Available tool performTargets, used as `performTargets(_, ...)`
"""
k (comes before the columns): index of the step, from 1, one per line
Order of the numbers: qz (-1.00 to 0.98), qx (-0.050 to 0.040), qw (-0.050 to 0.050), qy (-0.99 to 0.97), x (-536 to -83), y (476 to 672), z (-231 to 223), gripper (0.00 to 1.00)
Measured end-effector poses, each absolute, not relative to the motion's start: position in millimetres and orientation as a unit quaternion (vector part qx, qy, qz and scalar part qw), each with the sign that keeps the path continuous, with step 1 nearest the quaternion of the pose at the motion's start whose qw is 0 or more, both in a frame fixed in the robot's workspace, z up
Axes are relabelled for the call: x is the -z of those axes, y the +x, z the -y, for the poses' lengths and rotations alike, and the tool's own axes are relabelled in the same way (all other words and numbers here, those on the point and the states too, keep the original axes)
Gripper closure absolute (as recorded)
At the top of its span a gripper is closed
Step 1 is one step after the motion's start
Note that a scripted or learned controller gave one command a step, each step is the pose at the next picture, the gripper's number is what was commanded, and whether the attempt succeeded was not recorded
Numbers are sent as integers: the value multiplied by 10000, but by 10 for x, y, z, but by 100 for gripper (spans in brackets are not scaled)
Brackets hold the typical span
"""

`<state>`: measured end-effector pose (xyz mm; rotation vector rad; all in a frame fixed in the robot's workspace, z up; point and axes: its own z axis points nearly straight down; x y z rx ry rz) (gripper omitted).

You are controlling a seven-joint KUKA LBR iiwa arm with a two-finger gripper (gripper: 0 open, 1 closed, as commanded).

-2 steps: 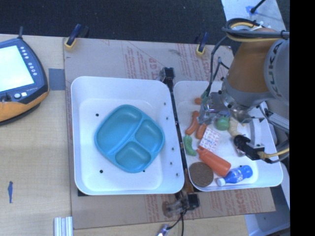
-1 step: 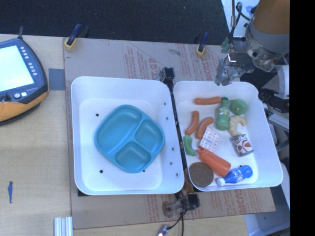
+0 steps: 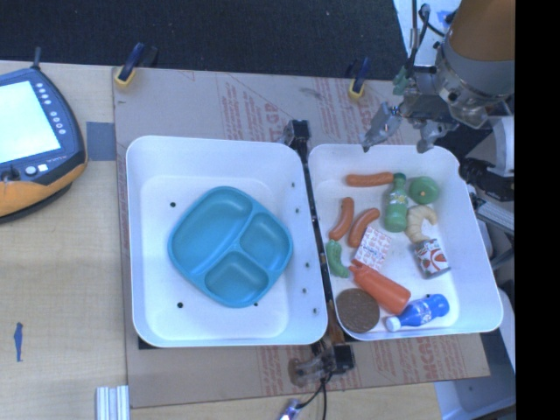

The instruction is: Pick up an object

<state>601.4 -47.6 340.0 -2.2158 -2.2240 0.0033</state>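
Sausage just below the apparently open gripper

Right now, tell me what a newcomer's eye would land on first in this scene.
The blue divided plate stands out, lying alone in the left bin. Next comes the crowded right bin, a jumble of toy food including sausages, a green bottle and a blue bottle. Above that bin's far edge hangs the gripper, fingers spread, holding nothing.

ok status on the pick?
Gripper open, above right bin's far edge, holding nothing. Sausage nearest below. Toys packed close together.
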Motion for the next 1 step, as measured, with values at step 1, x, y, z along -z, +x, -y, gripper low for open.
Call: performTargets(1, 7083, -24, 22, -7059, -1908, 5982, 395, 0)
